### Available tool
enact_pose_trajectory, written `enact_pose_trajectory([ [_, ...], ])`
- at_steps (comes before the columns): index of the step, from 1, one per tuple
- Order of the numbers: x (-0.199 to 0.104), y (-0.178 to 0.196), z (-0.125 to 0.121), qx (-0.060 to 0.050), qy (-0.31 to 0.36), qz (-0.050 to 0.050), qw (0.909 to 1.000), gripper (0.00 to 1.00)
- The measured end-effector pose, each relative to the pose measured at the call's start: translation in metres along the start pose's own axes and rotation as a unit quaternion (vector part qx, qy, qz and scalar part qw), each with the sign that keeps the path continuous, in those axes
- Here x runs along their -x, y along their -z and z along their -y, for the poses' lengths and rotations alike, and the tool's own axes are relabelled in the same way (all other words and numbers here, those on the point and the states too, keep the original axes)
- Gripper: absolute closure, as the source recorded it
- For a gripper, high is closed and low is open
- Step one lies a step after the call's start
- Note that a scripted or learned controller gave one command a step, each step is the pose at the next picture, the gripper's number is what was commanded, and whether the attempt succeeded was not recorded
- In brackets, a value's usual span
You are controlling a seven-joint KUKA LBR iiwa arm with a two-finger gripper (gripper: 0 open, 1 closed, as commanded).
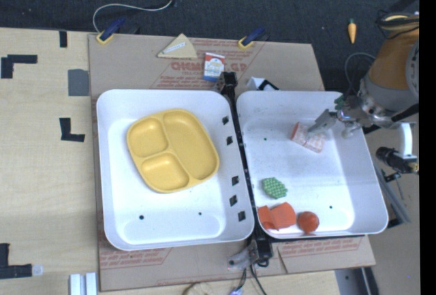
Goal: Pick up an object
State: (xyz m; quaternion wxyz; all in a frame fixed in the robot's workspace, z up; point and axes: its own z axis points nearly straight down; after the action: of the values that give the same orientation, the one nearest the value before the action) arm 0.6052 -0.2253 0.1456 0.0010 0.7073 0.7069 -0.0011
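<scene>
Nearest the camera, along the front wall of the right bin (354, 171): one orange-red block (277, 216) and one orange-red ball (308, 221), just beside each other, likely settled there against the rim. Gripper (319, 125): reaches in over the bin's far right wall, arm (395, 72) entering from the right with its orange band above the wrist; whether the grey fingers are spread or pressed together cannot be told at this size. Directly at its tip: one small pale pink packet (307, 137), lying tilted on the bin floor, touching or very nearly touching the tip; judged the likely pick target, not seen clamped. Outward from there: one green mesh-textured piece (274, 187), between the packet and the front pair, apart from all three. Obstructions: none close to the packet; the bin wall to its right is the nearest constraint on the approach. Left bin (112, 150): one yellow three-compartment tray (172, 149), lying flat and slightly turned, well apart from the gripper. Divider: black clips (230, 144) along the seam joining the two bins. Behind the bins, on the cardboard underlay (286, 62): one small red-and-white carton (214, 67), one pale triangular wedge (179, 47), two blue-and-yellow clamps (252, 36) pinning the cardboard's far edge.
</scene>
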Motion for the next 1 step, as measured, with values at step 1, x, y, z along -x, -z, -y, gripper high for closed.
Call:
enact_pose_trajectory([
  [1, -0.0631, -0.0589, -0.0534, 0.003, 0.002, 0.000, 1.0000, 0.00],
])
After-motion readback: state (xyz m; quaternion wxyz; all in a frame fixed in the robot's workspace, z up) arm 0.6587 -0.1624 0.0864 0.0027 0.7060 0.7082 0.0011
